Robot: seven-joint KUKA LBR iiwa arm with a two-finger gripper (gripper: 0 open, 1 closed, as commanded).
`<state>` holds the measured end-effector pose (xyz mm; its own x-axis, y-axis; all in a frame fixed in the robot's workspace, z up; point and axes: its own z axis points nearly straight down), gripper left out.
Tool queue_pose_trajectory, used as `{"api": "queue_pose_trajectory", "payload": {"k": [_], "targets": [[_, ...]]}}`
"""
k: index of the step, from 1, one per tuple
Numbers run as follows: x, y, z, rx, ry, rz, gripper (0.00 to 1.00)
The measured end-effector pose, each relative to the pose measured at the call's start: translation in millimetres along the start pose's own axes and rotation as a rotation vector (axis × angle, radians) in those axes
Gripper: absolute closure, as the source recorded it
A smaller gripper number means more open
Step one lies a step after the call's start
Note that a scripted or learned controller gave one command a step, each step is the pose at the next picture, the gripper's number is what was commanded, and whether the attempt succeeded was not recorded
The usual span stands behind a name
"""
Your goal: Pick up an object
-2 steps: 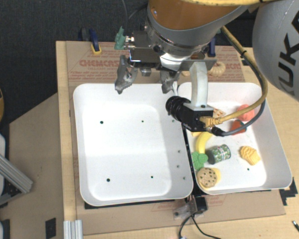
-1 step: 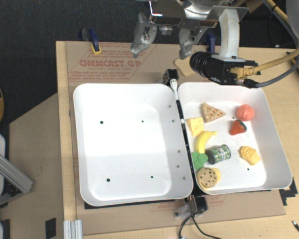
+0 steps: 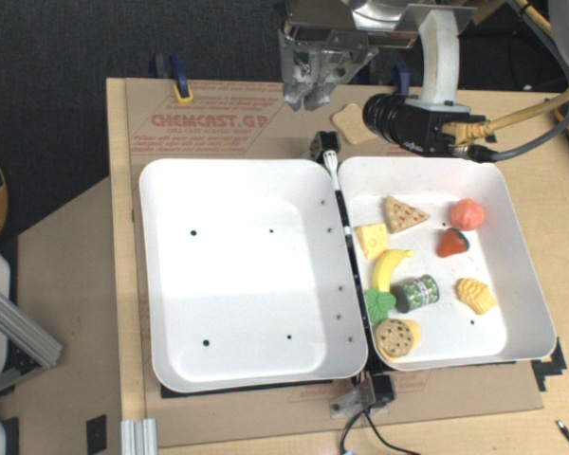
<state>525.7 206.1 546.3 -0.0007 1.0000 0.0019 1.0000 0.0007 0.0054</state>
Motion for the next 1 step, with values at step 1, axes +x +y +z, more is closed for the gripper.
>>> {"api": "queue_pose_trajectory", "payload": {"k": [1], "targets": [[19.0,-51.0,155.3,0.025,-0.009,-0.003,1.0]]}}
